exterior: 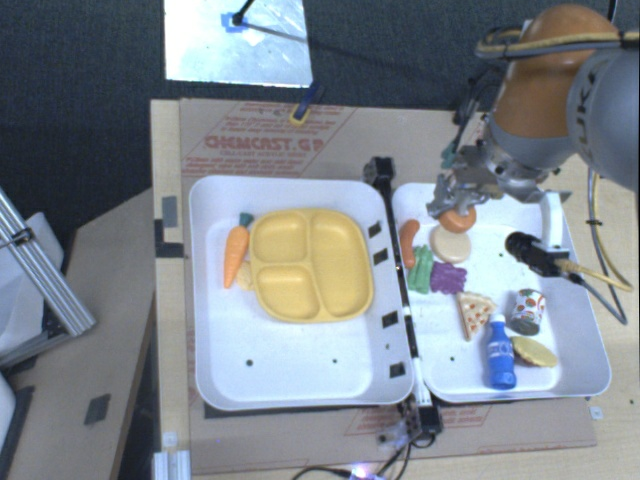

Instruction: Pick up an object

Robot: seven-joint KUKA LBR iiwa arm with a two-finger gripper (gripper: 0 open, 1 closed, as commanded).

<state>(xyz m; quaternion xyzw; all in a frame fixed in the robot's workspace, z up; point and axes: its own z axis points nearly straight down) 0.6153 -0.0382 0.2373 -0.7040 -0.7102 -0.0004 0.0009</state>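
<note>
Though hard to call the grey two-finger gripper (455, 201) open or closed, parked just above the round orange plastic toy (459, 219) at the shallow white right-hand bin's (577, 303) far end, likely aligned for grabbing.

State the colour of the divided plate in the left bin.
Yellow; the divided plate shows plainly in the camera view, beside the carrot.
</note>
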